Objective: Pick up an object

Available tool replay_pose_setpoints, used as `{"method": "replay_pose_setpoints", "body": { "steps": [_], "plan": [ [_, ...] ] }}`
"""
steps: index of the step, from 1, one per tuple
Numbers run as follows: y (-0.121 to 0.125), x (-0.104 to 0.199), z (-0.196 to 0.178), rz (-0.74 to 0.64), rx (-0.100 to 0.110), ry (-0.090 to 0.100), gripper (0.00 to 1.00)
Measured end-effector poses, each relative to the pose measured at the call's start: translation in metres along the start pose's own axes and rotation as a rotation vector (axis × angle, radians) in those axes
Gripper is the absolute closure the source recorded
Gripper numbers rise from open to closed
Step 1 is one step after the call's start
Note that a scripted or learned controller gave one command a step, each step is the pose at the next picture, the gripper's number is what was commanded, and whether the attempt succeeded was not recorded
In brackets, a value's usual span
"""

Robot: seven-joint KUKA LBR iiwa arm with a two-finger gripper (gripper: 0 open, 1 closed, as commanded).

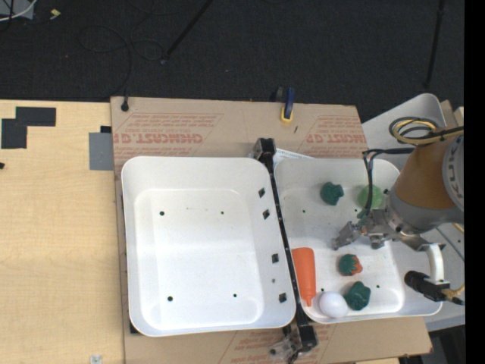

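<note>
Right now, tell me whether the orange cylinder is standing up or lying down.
Lying down. The orange cylinder rests lengthwise on the floor of the right bin, along its left wall, its long side showing, one end near the white ball.

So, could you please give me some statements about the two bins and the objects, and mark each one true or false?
1. All the loose objects lie in the right bin. True.
2. The orange carrot-shaped piece lies along the divider side of that bin. True.
3. The white ball sits at the far edge of the bin, by the clamp. False: it is at the near edge, between the orange piece and a dark green object.
4. The pincer is over the left bin. False: it is over the right bin, near the middle.
5. A red and green object lies just nearer the camera than the pincer. True.
</note>
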State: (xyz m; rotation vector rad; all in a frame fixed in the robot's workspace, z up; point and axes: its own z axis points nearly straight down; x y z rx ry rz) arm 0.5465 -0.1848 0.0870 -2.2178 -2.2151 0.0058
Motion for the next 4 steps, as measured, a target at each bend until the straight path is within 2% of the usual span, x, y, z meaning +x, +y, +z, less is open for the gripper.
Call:
{"method": "replay_pose_setpoints", "body": {
  "steps": [1, 2, 3, 4],
  "plan": [
    [-0.061, 0.02, 0.0, 0.0, -0.003, 0.0, 0.0],
    [-0.059, 0.018, -0.01, 0.005, -0.004, 0.001, 1.0],
    [0.008, 0.059, -0.075, -0.008, -0.015, -0.002, 1.0],
    [0.045, 0.138, -0.102, -0.01, -0.009, 0.001, 1.0]
  ]
}}
